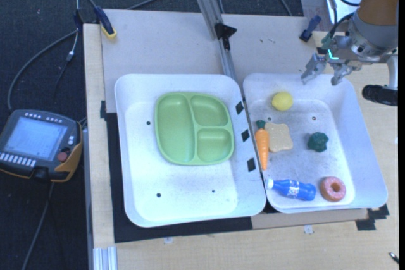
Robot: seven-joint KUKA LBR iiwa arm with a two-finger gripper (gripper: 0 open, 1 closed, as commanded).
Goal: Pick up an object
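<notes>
1. Nearest the camera, in the right-hand shallow white bin (373,180): a blue-and-white plastic bottle (291,189) lying on its side by the front wall, cap end pointing left. Just right of it, a pink-frosted toy doughnut (333,188), flat, close to but apart from the bottle.
2. Mid bin: an orange toy carrot with a green top (262,145), lying along the left wall, tip toward the camera. A tan slice of toy bread (279,138) lies just beside it, touching or nearly so. Further right, a dark green toy broccoli floret (317,141), on its own.
3. Back of the bin: a small yellow lemon-like ball (282,100), apart from the rest.
4. Left-hand shallow white bin (136,199): a light green three-compartment plastic plate (193,128), lying flat, roughly central.
5. Far right: the two-finger gripper (326,72) hangs over the back rim of the right bin, fingers spread apart, nothing between them. It stands right of and behind the yellow ball, well clear of every object. Orange band and grey wrist above it.
6. Off the bench, left: a grey handheld pendant with a screen (39,145) on the dark floor.
</notes>
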